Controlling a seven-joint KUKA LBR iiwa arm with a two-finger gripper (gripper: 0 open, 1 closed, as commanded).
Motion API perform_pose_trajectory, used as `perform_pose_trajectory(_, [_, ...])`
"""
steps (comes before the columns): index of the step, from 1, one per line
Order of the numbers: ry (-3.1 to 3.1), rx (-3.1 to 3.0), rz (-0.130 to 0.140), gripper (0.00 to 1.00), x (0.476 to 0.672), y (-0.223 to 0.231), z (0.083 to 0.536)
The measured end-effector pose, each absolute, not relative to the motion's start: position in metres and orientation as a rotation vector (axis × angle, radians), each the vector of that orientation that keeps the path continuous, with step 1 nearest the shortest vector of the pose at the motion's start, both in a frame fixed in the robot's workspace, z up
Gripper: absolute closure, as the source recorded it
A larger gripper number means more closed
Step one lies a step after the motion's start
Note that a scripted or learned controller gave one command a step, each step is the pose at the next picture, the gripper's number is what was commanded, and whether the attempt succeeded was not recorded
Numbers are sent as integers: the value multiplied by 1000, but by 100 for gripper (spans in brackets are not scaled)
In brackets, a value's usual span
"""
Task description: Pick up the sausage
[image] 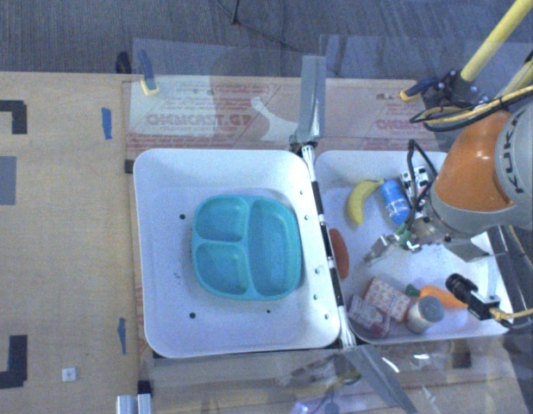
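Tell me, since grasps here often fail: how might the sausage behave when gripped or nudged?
The sausage looks round-sided and smooth, so it may roll or slip from a pinch. It lies along the right bin's left wall, which probably crowds one finger. It seems small, likely light. The gripper hangs to its right.

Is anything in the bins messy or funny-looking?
Nothing is spilled or broken. The sausage lies tight against the right bin's left wall, and the other food is scattered loosely, while the blue plate sits tidy in the left bin.
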State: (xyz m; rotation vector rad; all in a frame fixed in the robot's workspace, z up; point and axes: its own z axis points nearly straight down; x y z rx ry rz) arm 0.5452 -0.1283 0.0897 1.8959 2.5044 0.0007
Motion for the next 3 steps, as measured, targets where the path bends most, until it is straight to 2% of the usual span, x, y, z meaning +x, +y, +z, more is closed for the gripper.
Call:
perform_pose_trajectory(1, [2478,1913,7,0,515,-101,89])
perform_pose_trajectory(2, [2466,1916,8,100,517,-105,99])
perform_pose_trajectory(3, [2466,1916,8,0,517,-105,99])
